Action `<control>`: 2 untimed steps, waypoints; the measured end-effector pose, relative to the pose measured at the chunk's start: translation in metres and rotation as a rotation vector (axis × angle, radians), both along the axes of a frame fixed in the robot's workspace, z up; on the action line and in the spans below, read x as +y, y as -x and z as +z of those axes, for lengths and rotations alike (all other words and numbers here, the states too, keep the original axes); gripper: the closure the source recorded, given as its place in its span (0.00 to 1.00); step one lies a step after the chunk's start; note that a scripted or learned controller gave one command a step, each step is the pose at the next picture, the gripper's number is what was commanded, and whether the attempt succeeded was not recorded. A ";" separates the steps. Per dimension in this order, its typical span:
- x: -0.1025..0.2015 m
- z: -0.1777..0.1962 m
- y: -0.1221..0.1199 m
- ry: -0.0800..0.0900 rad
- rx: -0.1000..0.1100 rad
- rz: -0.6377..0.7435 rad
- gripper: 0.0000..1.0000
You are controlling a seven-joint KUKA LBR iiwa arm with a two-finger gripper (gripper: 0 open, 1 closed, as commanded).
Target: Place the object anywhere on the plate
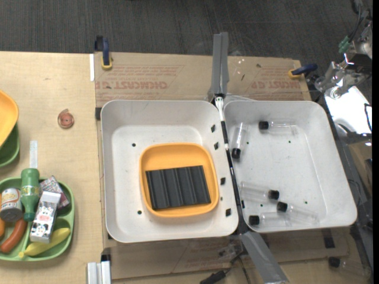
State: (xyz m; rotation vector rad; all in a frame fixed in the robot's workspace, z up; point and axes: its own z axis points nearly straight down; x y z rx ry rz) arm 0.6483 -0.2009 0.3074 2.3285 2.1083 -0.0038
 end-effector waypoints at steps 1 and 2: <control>-0.017 0.110 -0.011 0.001 -0.001 0.273 1.00; -0.017 0.110 -0.011 0.000 -0.001 0.273 0.00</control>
